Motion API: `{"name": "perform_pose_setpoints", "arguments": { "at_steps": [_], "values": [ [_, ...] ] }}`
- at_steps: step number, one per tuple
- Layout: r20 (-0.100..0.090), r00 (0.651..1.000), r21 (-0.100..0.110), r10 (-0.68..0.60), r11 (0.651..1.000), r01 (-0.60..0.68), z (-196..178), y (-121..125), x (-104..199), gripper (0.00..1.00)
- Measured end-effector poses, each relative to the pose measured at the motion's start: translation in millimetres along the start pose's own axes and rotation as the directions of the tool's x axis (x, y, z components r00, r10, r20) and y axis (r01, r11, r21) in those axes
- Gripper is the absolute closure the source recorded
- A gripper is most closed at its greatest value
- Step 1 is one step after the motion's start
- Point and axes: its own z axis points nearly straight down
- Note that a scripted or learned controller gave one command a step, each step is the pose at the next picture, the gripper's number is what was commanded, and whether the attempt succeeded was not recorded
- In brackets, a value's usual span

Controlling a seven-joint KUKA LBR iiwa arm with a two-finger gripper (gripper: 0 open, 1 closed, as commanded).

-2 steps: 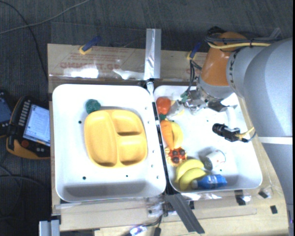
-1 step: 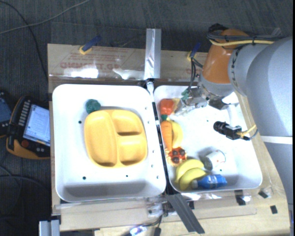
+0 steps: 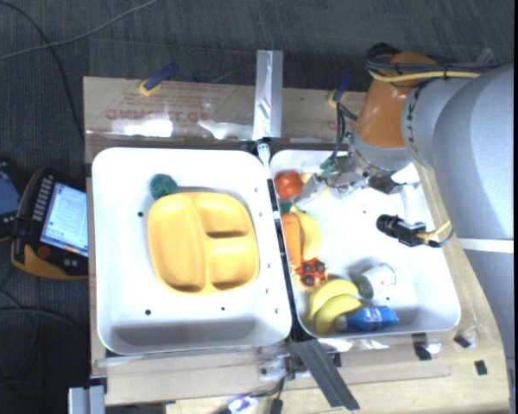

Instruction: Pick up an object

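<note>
Now | gripper at right bin's 11 o'clock, beside tomato | jaws: cannot tell | tray in left bin

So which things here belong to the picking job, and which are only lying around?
Belong to the job:
- claw
- right bin
- tomato
- carrot
- bananas
- blue bottle

Only lying around:
- yellow tray in the left bin
- teal object
- handheld controller on the floor
</note>
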Motion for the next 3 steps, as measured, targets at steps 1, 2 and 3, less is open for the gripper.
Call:
{"name": "perform_pose_setpoints", "arguments": {
  "at_steps": [1, 2, 3],
  "values": [
    [-0.003, 0.997, -0.001, 0.071, 0.997, -0.071, 10.2, 21.0, -9.7, 0.0],
    [0.009, 0.997, -0.003, -0.082, 0.997, 0.082, 9.2, 21.4, -9.8, 0.0],
    [0.001, 0.996, -0.001, -0.087, 0.996, 0.087, -1.0, 22.5, -5.4, 1.0]
  ]
}}
